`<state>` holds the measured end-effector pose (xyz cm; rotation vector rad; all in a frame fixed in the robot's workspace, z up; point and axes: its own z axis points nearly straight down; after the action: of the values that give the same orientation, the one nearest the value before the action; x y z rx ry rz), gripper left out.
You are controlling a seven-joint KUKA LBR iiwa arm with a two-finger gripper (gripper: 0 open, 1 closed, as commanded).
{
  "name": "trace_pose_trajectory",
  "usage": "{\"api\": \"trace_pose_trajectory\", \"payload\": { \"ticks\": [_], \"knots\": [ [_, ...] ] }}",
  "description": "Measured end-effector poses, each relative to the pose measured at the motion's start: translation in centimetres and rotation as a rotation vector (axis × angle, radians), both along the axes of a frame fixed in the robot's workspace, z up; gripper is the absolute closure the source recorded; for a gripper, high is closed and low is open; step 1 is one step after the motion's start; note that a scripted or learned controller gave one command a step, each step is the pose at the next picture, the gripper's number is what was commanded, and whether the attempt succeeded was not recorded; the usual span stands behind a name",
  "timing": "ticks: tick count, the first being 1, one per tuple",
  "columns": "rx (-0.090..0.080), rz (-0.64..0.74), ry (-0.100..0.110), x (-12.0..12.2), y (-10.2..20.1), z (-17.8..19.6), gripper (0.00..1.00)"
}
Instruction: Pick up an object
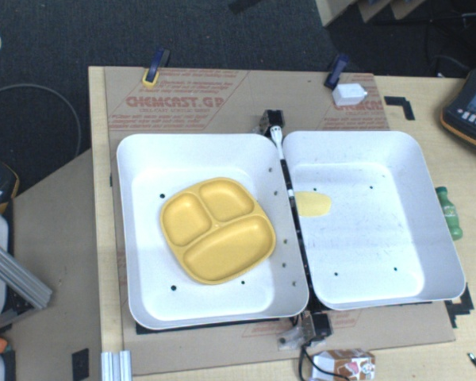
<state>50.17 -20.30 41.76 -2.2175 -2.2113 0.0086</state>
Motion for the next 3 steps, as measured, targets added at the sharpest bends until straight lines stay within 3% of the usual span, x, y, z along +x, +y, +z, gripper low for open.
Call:
{"api": "trace_pose_trajectory", "payload": {
  "ticks": [1, 2, 3],
  "knots": [
    [-0.001, 0.002, -0.003, 3.2, -2.1, -7.3, 1.00],
    [-0.001, 0.003, -0.005, 4.8, -2.0, -12.1, 1.00],
    [-0.004, -0.001, -0.013, -2.2, -2.2, -6.8, 1.00]
  ]
}}
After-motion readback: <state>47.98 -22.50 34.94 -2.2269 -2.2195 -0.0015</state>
